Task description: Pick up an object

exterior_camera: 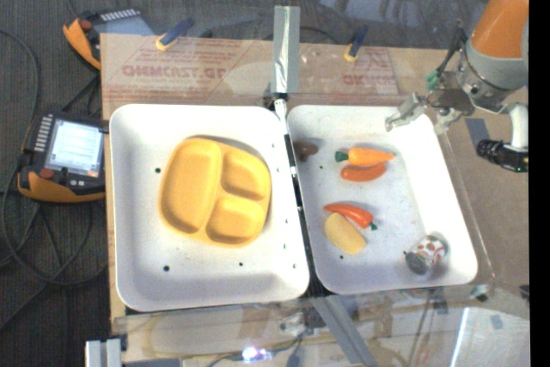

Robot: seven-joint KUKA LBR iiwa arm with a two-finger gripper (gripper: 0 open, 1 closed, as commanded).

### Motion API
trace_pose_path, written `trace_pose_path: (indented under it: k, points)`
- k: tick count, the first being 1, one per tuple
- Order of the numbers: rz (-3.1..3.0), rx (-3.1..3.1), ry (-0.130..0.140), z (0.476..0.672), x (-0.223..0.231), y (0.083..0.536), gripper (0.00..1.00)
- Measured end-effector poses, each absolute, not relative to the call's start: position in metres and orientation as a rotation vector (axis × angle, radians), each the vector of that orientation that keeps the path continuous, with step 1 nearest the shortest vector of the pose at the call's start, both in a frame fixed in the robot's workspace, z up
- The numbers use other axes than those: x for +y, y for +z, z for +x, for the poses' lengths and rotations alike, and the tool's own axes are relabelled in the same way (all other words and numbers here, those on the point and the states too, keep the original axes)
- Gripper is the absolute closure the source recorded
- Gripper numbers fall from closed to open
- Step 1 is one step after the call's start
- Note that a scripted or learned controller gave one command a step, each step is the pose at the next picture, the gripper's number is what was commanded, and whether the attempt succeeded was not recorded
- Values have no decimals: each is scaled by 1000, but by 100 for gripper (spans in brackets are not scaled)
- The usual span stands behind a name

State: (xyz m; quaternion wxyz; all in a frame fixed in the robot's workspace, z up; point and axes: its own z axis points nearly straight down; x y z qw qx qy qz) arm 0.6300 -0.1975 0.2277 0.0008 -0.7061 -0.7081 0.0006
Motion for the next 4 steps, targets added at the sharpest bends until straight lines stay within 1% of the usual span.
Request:
trace_pose_path:
  k: [1,2,3,4]
  points:
    - [-2351,-2105,-16,601,-168,104,0]
    - [-2324,-2131,-8,615,-149,90,0]
    - [-2324,-2132,-5,615,-150,99,100]
    - [-2560,-1823,7,638,-105,223,100]
